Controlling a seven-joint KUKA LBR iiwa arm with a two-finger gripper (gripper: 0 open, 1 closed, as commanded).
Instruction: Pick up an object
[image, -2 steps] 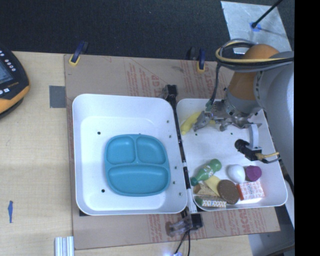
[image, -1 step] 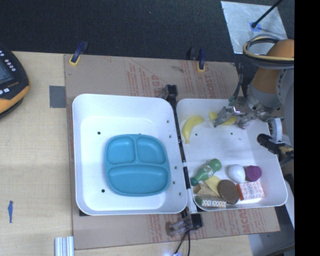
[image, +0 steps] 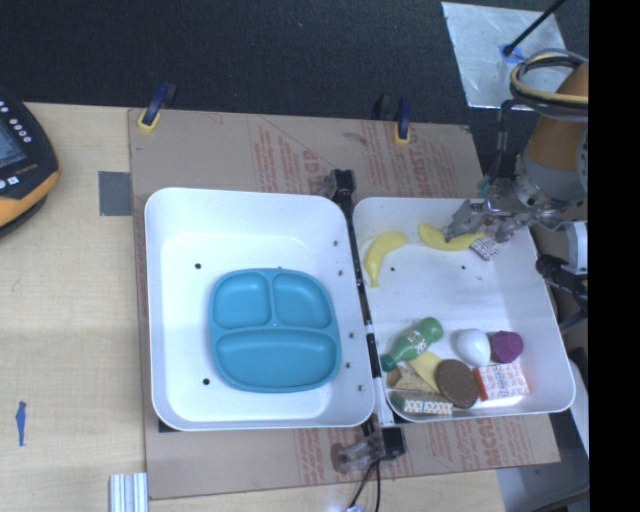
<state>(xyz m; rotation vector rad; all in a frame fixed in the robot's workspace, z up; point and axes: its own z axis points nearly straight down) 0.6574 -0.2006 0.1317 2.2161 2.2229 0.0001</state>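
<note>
My gripper (image: 480, 224) hangs over the far right part of the right bin (image: 530, 300). A small yellow banana piece (image: 438, 237) lies just left of it, partly under the gripper's tip. A small red and white item (image: 485, 249) shows right below the gripper. Another yellow banana (image: 380, 254) lies by the bin's left wall. At the near edge sit a green bottle (image: 413, 341), a white egg (image: 473, 347), a purple piece (image: 507, 346), a brown round cookie (image: 456, 383) and a red and white box (image: 502, 381).
The left bin (image: 180, 230) holds a blue divided plate (image: 274, 328). A yellow and black device (image: 20, 160) lies on the bench at far left. Blue clamps (image: 402, 118) pin the cardboard at the back.
</note>
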